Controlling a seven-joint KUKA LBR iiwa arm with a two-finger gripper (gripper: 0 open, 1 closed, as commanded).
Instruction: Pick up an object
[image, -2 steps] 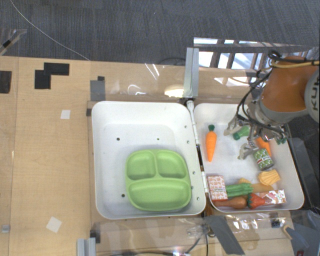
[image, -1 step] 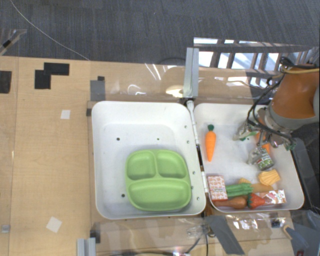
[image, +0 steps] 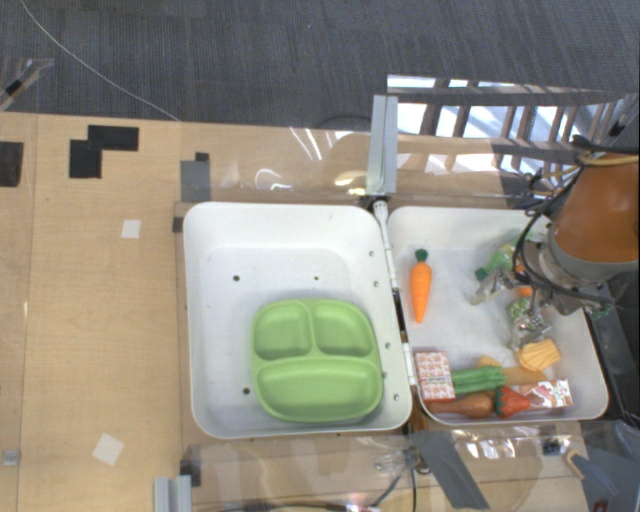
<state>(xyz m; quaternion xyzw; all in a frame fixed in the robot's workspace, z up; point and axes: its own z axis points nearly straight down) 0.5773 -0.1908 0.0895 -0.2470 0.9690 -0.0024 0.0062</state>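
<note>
The right bin (image: 450, 250) holds an orange carrot (image: 421, 285) lying upright in its left half. Along its front edge lie a red-and-white box (image: 433, 375), a green vegetable (image: 478, 380), a brown sausage (image: 465, 405) and a red piece (image: 512, 402). A yellow piece (image: 540, 354) sits at the right, and a green item (image: 495, 264) lies further back. My gripper (image: 524, 312) hangs low over the bin's right half, just above the yellow piece and in front of the green item. Part of the clutter under it is hidden.
The left bin (image: 220, 260) holds a green three-compartment plate (image: 317, 358) near its front. A metal divider post (image: 382, 140) stands at the back between the bins. The arm's orange band (image: 600, 215) overhangs the right bin's right rim.
</note>
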